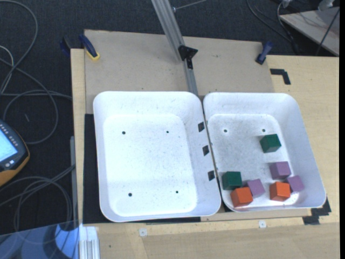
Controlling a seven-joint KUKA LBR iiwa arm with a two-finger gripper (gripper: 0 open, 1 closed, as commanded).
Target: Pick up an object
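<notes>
Looking down from above, two white bins sit side by side on a wooden bench (48, 144). All the blocks are in the right bin (302, 117). A green block (270, 143) sits alone near the middle. Another green block (232, 179) touches an orange block (242, 196) at the front. Beside those is a small purple block (255, 187). Then come an orange block (280, 191) and two more purple blocks (280, 169) (295, 183). The left bin (102, 117) has small black dots on its floor. A grey metal pole (170, 26) slants across the top.
</notes>
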